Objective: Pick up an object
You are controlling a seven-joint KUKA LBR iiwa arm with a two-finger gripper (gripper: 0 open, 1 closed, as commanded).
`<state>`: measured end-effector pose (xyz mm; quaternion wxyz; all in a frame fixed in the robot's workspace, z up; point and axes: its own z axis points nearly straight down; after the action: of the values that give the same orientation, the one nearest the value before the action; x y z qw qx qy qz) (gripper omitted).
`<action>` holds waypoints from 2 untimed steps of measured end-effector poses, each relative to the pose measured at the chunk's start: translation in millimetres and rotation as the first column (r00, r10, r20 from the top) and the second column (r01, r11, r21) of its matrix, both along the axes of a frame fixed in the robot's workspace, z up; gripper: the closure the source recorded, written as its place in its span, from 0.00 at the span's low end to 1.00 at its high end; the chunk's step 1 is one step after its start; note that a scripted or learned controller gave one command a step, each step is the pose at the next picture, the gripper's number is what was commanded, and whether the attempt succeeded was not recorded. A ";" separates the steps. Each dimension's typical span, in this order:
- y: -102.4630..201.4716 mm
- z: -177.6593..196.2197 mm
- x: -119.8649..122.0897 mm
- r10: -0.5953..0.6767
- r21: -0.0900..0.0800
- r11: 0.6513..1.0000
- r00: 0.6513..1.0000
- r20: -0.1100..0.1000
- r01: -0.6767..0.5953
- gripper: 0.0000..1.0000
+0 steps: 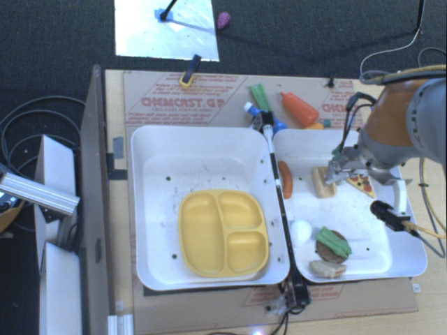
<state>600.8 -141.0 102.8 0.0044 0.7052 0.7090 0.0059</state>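
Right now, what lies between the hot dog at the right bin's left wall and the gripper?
In the camera view, a tan bread-like piece stands between the hot dog and the gripper, close by the gripper; otherwise bare bin floor.

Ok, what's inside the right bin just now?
In the right bin: hot dog, white ball, green-topped sandwich, tan block, pizza slice. The gripper partly covers the block.

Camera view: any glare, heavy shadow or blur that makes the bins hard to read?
Camera view: lighting is even and the bins' white floors are not blown out; the yellow tray casts only a faint shadow; strongest glare sits on the shiny sheet on the floor; the gripper and the small items in the right bin look soft.
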 end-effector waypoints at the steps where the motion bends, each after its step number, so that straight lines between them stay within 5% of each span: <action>1: 23.5 109.9 -47.3 -0.001 -0.002 1.000 1.000 -0.009 0.001 1.00; 2: 81.2 131.9 -116.3 0.002 0.001 1.000 1.000 -0.016 -0.002 1.00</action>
<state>484.5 -59.8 234.7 -0.0019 0.7044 0.7098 0.0006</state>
